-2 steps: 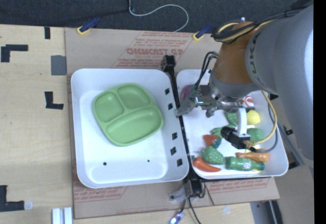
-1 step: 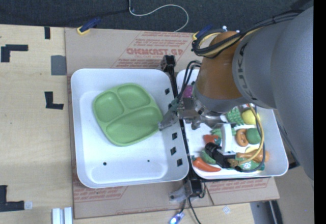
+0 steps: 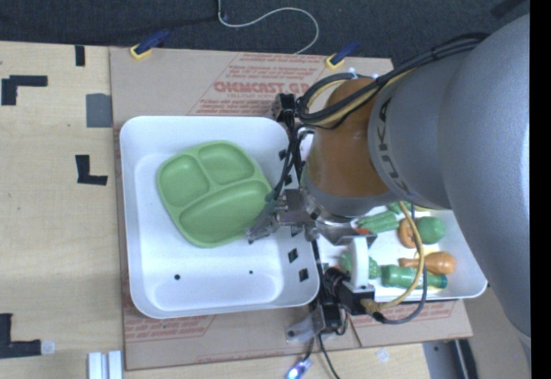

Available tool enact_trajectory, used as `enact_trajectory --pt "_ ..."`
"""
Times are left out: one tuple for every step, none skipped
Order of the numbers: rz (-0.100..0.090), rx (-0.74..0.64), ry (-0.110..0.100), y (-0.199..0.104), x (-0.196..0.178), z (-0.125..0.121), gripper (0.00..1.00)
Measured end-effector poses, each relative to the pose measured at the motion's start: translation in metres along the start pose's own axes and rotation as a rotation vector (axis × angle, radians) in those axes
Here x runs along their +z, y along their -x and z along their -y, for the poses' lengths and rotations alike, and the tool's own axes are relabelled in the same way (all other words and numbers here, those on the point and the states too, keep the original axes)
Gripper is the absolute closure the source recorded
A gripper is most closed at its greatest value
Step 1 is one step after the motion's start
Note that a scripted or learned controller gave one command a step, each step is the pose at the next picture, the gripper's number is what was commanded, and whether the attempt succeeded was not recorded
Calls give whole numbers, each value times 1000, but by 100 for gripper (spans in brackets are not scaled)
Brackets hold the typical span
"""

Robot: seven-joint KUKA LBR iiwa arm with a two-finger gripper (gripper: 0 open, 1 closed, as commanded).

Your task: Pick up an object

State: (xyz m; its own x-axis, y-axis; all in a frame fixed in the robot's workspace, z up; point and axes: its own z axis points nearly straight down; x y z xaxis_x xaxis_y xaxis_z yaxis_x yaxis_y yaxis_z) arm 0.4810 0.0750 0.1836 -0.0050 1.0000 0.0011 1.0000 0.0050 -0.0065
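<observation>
A green divided plate [image 3: 211,192] lies tilted in the upper part of the left white bin [image 3: 138,222]. My gripper [image 3: 274,220] hangs low at the plate's right edge, close to the wall between the two bins. It touches or nearly touches the plate's rim; the dark wrist parts hide the contact. The grey arm with its orange band [image 3: 344,145] comes in from the right and covers much of the right bin.
The right bin [image 3: 472,284] holds several small toys, among them an orange piece [image 3: 437,264] and a green piece [image 3: 405,276], partly under the arm. Both bins rest on a cardboard sheet [image 3: 250,84]. A white cable [image 3: 258,20] loops at the back.
</observation>
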Motion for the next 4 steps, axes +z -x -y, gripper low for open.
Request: enact_trajectory --pt "-3 -4 16 -41 -122 -3 0" --pt "3 3 1 -44 -83 -1 0" --pt "3 0 1 -45 -94 -1 100" --pt "-4 -3 17 -87 -211 -2 100"
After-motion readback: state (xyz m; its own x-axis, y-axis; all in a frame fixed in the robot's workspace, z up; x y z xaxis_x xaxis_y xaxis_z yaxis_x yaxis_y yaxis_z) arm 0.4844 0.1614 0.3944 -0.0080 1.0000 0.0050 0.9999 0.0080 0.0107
